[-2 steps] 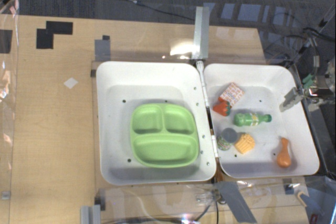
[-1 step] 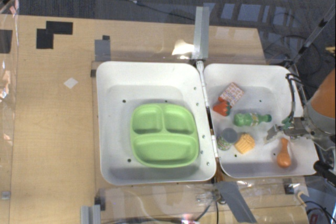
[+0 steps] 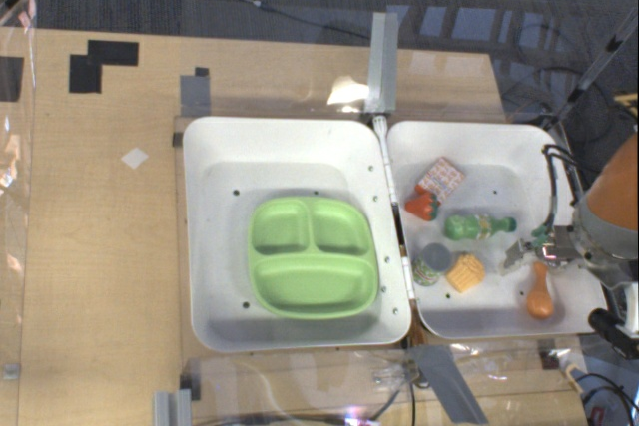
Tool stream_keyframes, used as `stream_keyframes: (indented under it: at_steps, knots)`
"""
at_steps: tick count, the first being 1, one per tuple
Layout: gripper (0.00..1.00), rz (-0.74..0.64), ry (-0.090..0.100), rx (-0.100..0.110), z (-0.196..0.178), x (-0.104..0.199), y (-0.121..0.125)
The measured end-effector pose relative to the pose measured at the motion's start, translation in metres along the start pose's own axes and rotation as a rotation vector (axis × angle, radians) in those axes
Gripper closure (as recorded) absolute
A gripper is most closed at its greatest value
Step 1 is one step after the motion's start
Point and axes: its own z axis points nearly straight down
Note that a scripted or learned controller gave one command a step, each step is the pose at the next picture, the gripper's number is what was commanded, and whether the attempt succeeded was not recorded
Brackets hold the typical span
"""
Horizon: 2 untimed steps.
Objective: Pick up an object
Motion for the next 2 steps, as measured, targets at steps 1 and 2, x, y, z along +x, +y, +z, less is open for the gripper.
stream_keyframes:
  at_steps: [1,2]
  knots:
    - [0.0,-0.005,-0.003,-0.014,0.005,0.027,0.065]
    - [0.0,-0.11,-0.002,-0.017,0.005,0.104,0.083]
